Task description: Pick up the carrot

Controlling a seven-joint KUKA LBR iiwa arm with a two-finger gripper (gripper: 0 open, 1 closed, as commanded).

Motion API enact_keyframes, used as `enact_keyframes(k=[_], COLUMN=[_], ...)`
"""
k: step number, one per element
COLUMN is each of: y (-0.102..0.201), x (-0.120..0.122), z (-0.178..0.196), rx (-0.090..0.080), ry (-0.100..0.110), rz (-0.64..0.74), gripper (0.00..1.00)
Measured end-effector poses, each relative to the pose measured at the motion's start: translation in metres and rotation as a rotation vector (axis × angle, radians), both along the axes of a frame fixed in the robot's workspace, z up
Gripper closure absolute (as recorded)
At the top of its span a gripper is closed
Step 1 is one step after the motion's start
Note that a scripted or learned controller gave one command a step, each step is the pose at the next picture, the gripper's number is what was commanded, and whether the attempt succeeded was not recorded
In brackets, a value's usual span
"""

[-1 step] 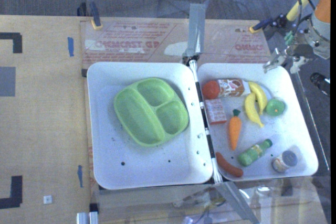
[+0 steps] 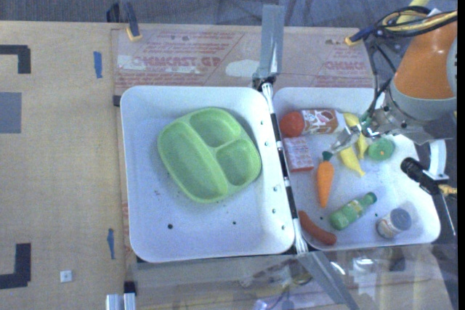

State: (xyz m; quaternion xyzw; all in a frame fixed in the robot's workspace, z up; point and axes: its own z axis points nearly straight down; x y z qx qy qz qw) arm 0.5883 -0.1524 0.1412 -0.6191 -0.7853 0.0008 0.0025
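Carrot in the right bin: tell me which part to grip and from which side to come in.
Grip the carrot across its thick orange upper body, just below the green top, coming straight down from above. It lies flat, tip pointing toward the near rim, with bare floor on both long sides, so fingers would likely fit either side there.

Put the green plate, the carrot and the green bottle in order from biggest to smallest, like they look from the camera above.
1. Green plate, by far the biggest.
2 and 3. Carrot and green bottle look about the same length, so I won't rank them.
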Motion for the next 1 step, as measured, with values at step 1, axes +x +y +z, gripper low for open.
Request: enact_keyframes(k=[1], y=[0.0789], x=[-0.0535], z=[0.0413], rx=[-0.002], ry=[0.004], rz=[-0.382], gripper=[0.0])
